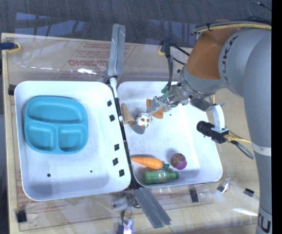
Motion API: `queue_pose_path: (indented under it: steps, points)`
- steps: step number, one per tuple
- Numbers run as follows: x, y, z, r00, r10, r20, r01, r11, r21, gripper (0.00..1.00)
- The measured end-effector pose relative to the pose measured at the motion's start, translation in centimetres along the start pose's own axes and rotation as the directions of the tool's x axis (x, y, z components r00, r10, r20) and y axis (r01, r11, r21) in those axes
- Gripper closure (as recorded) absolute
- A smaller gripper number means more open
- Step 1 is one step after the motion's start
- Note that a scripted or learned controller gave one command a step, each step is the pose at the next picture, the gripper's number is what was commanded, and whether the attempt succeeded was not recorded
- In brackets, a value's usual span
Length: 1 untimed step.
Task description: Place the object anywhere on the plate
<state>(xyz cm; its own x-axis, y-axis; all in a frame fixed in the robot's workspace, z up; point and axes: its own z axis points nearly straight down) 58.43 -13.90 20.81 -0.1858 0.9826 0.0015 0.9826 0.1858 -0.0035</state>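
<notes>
The gripper (156,105) is small and cluttered at centre frame, so I cannot tell how its jaws stand. An orange piece (159,114) beside it is partly hidden. The arm (218,57) slants in from the upper right, cut off by the right edge. Faint red writing on the bench is unreadable. The blue plate (55,124) lies at left; carrot (147,162), bottle (160,176) and a purple ball (178,161) lie lower centre.

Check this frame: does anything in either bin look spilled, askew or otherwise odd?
Nothing looks spilled or broken. The blue plate lies flat in the left bin. In the right bin, the carrot, green bottle and purple ball crowd the near edge, all lying loose. The claw is low over the small items at the far end.
</notes>
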Motion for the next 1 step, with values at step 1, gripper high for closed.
queue_pose_path:
  steps: [1]
  points:
    - [5.62,6.28,1.15,0.991,-0.135,0.001,0.135,0.991,-0.002,1.00]
